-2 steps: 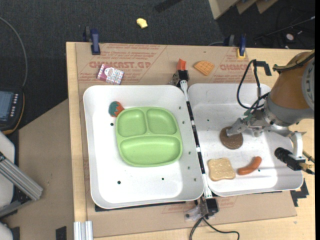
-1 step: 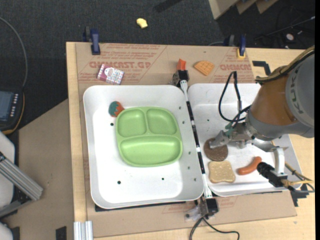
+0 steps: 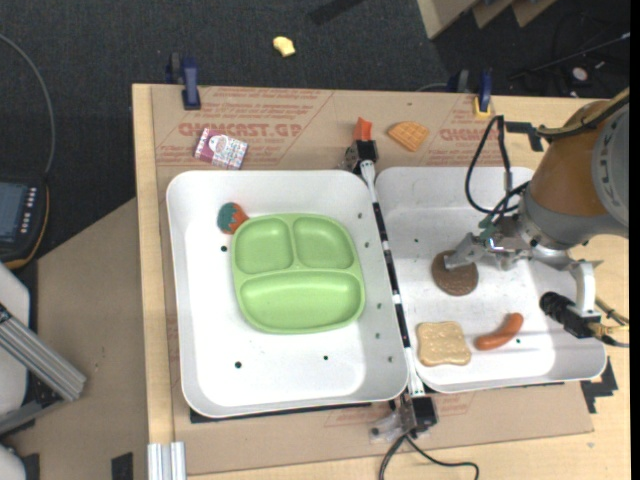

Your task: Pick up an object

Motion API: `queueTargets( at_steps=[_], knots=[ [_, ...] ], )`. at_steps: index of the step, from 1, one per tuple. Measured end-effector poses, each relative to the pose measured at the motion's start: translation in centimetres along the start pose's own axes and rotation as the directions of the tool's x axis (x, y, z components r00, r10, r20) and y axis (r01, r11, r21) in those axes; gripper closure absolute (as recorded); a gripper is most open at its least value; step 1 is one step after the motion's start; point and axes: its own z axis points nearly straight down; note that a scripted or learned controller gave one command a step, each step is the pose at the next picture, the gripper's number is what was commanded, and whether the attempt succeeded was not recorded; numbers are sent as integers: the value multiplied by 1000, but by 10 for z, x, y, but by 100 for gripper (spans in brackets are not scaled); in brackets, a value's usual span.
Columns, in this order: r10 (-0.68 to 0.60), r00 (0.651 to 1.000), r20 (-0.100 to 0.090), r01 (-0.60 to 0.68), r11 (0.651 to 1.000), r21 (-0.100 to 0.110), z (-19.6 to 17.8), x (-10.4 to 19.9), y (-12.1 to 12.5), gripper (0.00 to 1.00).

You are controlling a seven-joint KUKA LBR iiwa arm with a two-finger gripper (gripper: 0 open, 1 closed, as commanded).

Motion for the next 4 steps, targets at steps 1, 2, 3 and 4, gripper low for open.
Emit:
queueTargets(
  at_steps=[1,2,3,4],
  knots=[
    [-7,1000,-3,7,1000,-2,-79,65,7,0],
    [1,1000,-3,-1,1000,14,6,45,-3,0],
    [-1,1000,-2,1,1000,5,-9,46,-1,100],
    [-11,1000,-5,11,1000,-5,-105,134,23,100]
  ],
)
